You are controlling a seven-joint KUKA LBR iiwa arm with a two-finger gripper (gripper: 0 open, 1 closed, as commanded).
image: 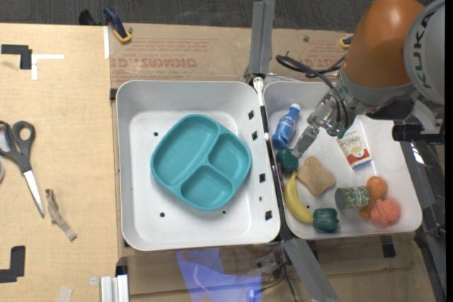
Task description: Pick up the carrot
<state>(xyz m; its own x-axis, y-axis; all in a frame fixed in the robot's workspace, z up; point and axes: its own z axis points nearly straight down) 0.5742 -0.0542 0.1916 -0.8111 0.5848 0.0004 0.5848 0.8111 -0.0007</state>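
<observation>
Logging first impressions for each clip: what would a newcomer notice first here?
The teal divided plate lies alone in the left bin. Then the big grey and orange arm at the right, its gripper low over the right bin near a blue bottle. Below it lie a bread slice, a banana and an orange piece.

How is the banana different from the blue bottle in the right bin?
The banana is yellow and curved; the blue bottle is straight with a white cap. The banana lies near the bin's front, the bottle toward its back. Both lie along the bin's left wall.
</observation>
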